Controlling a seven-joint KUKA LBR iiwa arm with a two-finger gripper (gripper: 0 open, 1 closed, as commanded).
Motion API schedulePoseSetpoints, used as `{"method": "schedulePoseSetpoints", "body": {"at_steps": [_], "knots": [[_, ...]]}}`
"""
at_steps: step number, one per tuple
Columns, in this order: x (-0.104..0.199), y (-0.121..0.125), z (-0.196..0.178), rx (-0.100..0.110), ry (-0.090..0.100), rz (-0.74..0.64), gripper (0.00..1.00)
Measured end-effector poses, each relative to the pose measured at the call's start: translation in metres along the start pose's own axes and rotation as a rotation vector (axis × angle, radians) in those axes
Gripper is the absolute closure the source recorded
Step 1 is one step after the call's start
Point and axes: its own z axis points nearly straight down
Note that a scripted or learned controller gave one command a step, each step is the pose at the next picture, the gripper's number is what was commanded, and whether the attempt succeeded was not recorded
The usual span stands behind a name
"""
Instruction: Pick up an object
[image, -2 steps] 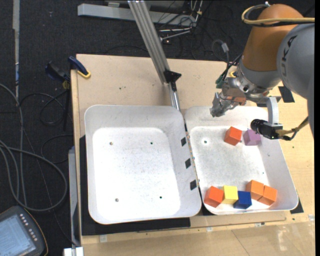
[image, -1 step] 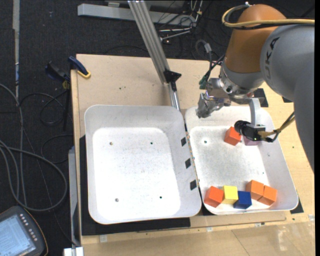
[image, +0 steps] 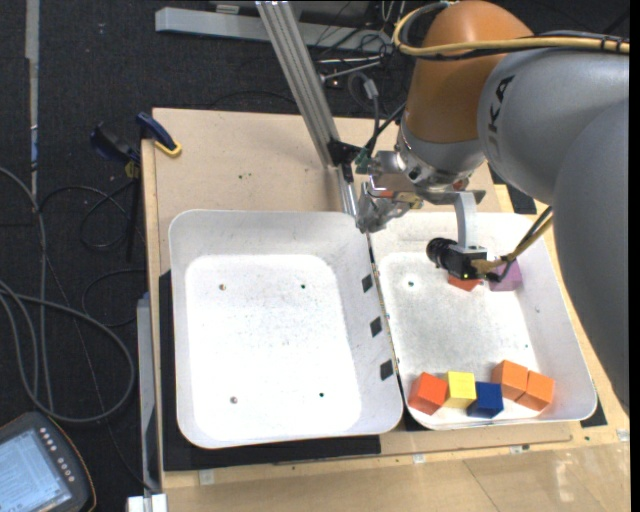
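orange block (image: 430, 392) touches yellow block (image: 461, 386), side by side.

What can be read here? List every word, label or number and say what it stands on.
Dark letters on the grey arm: cut off and slanted, so they cannot be read whole.
Handheld screen at lower left: too blurred to read.
White bins and coloured blocks: no text on them.
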Motion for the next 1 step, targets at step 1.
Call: {"method": "schedulePoseSetpoints", "body": {"at_steps": [1], "knots": [[0.0509,0.0071,0.0162,0.002,0.000,0.001,1.00]]}}
